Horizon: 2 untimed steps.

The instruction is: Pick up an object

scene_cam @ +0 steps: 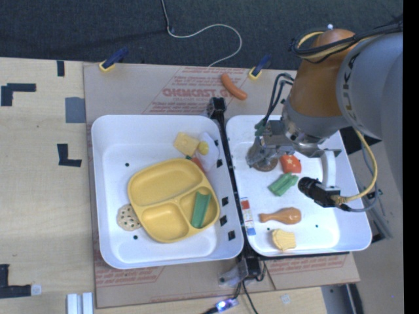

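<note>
Two white bins [105, 175] sit side by side on brown cardboard [190, 87]. Over the right bin [353, 234], the gripper [263, 157] hangs low beside a red toy [291, 163] and a green toy [282, 184]; whether it grips anything, I cannot tell.

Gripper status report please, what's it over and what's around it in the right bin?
Gripper low in right bin, fingers unreadable. Nothing seen held. Red piece and green piece just beside it, drumstick nearer the front.

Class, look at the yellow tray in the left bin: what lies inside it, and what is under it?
Inside the yellow tray, a green piece lies in the right compartment. Whatever sits beneath the tray is covered.
</note>
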Tool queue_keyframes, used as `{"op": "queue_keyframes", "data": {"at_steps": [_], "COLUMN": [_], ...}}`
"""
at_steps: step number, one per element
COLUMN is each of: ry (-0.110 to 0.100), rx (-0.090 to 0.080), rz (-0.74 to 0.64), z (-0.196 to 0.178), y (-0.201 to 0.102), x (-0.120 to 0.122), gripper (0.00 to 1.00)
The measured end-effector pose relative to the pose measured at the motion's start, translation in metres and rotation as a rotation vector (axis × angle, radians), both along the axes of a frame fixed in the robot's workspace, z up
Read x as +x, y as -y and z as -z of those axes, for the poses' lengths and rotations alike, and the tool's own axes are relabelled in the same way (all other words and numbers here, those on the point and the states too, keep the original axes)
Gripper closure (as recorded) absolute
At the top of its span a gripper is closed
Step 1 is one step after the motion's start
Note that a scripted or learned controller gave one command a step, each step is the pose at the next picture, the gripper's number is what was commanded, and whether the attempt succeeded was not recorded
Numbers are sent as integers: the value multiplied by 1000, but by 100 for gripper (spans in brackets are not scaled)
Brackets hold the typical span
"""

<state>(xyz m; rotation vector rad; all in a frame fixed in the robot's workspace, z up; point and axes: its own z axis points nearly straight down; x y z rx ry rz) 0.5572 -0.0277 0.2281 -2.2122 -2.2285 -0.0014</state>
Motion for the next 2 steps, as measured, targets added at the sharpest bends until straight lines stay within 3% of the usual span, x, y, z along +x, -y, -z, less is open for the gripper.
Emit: {"op": "queue_keyframes", "data": {"at_steps": [1,2], "ry": [0,-1], "rx": [0,-3], "rz": [0,5], "z": [-6,2], "y": [-51,-65], "x": [18,28], "gripper": [100,100]}}
